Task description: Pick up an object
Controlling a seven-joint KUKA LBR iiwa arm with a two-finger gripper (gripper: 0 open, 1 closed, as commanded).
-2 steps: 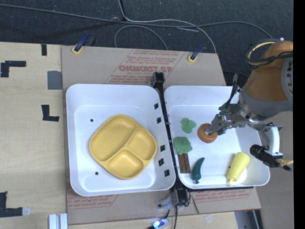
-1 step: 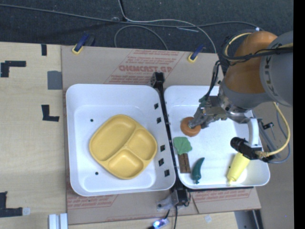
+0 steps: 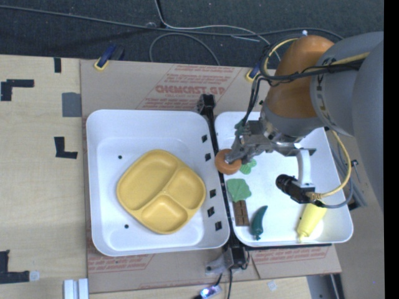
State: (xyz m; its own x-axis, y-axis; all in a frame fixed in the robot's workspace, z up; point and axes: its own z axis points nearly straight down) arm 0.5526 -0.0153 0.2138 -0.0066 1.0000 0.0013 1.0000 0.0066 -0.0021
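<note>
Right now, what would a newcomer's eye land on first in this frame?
Probably the yellow three-compartment plastic plate, alone in the left white bin. Next, the arm's end effector over the right white bin, at an orange doughnut-shaped toy by the divider, with small toys nearby.

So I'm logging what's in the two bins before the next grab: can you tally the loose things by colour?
Yellow: 2, the divided plate in the left bin and the bottle-like thing in the right bin
Green: 2, the flat piece and the small bit
Orange: 1, the ring
Brown: 1, the bar
Teal: 1, the pepper-like thing
Total: 7
</note>
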